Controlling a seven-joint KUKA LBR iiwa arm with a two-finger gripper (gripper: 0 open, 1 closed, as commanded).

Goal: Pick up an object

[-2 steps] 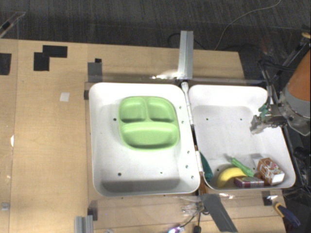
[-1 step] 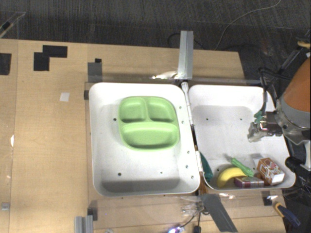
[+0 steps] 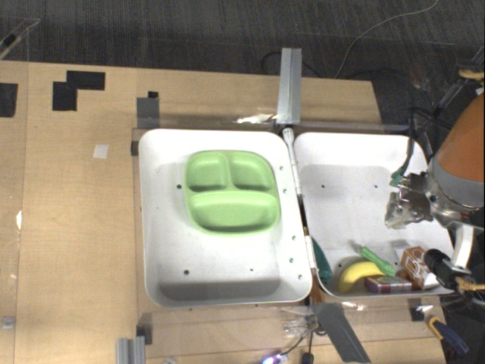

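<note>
On the worktop (image 3: pixel 68 226), a green divided plate (image 3: pixel 230 189) is seen in the left bin (image 3: pixel 163 279). In the right bin (image 3: pixel 341 173), a banana (image 3: pixel 356 273) and small packages lie at 5 o'clock, ungrasped. Whether the jaws of the gripper (image 3: pixel 399 211) at 3 o'clock are open cannot be told; nothing is seen lifted, so the pick remains undone.

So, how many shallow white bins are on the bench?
2. The left shallow white bin holds a green divided plastic plate. The right shallow white bin holds a yellow banana and other small items near its front edge.
</note>
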